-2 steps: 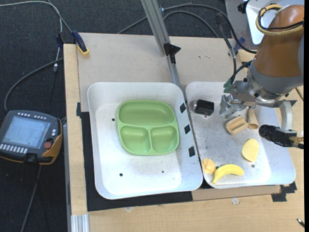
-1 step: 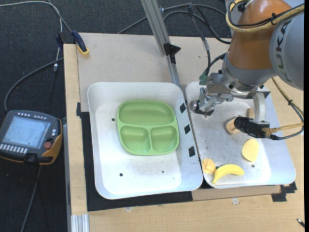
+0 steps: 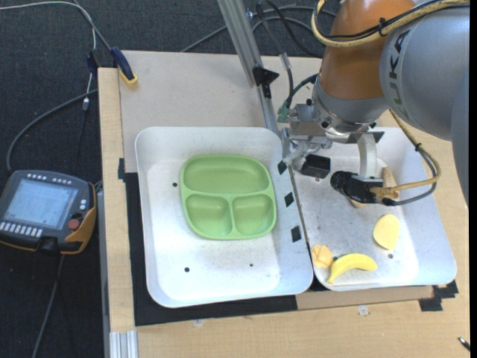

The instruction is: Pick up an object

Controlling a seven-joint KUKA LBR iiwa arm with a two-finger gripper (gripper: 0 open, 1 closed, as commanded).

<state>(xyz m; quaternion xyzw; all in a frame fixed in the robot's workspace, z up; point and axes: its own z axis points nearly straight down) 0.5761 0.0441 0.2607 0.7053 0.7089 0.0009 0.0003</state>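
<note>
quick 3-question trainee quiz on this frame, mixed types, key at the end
1. True or false: the green divided plate lies in the right bin.
2. Multiple choice: what lies nearest the banana? A) blue-handled tool B) small orange piece C) teach pendant
3. Fill in: the plate has ___ compartments.

Key: 1 false, it lies in the left bin. 2 B. 3 three.

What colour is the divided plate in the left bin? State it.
Light green all over; the divided plate lies in the left bin, clearest in the camera view.
</note>
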